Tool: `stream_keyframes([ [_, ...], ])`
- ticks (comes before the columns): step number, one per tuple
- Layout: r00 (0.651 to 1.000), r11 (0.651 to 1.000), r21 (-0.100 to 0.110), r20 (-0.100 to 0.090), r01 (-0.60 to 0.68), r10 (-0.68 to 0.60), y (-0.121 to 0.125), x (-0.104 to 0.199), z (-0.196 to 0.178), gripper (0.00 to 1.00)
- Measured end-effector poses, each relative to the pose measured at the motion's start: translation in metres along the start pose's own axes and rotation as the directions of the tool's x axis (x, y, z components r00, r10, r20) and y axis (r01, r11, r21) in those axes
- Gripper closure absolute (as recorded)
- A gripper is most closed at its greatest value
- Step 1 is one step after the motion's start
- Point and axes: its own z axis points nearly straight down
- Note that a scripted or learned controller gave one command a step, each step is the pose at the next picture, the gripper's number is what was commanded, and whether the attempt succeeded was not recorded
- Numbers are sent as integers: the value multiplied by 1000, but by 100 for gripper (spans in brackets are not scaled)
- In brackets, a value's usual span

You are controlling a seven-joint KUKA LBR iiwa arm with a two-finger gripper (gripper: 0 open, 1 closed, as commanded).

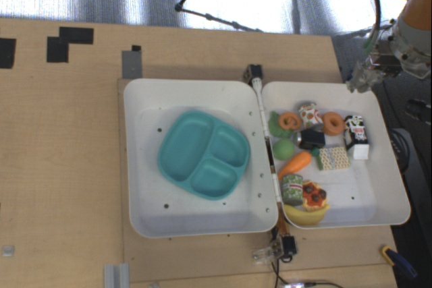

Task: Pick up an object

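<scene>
Toys [312,145] are heaped in the right bin [378,206], left loose for picking. Nothing is held by the gripper [361,77], parked above the bin's far corner; its state cannot be told.

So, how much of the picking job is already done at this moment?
Nothing looks done yet. The gripper is above the far right corner of the right bin, with no object between its fingers. The toys, such as the carrot, the banana and the two donuts, all lie in that bin. The teal tray sits in the left bin. Left to do: descend, grasp one object, lift it.
</scene>
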Motion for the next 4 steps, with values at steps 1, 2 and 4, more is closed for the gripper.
stream_keyframes([
  [1,1000,1000,-4,1,5,-5,1,0,-11,100],
  [2,1000,1000,-8,3,10,-10,3,1,-22,100],
  [4,1000,1000,9,-2,-10,10,-20,-35,30,0],
])
